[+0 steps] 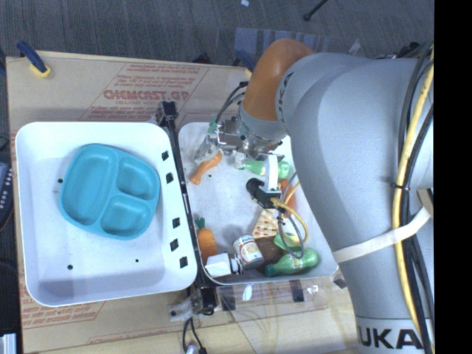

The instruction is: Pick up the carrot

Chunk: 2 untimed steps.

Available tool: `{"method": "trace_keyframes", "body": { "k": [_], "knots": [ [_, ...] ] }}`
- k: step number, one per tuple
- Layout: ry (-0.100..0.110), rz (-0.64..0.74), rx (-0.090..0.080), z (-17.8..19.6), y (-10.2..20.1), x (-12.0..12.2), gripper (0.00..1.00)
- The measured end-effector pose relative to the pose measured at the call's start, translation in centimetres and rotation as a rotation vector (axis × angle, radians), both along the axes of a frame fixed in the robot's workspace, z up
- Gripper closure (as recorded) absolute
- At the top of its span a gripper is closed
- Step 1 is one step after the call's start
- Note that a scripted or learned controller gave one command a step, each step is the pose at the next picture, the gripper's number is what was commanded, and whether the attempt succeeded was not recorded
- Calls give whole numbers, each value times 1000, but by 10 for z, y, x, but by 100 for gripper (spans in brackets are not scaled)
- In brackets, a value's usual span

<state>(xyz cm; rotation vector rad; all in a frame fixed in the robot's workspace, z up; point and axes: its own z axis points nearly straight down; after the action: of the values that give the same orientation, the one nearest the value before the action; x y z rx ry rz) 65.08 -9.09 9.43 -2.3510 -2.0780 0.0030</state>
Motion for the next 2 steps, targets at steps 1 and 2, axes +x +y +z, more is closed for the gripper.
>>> {"method": "trace_keyframes", "body": {
  "k": [1,2],
  "knots": [
    [8,10,1,10,1,0,100],
    [-1,-202,-2,101,61,-15,100]
  ]
}}
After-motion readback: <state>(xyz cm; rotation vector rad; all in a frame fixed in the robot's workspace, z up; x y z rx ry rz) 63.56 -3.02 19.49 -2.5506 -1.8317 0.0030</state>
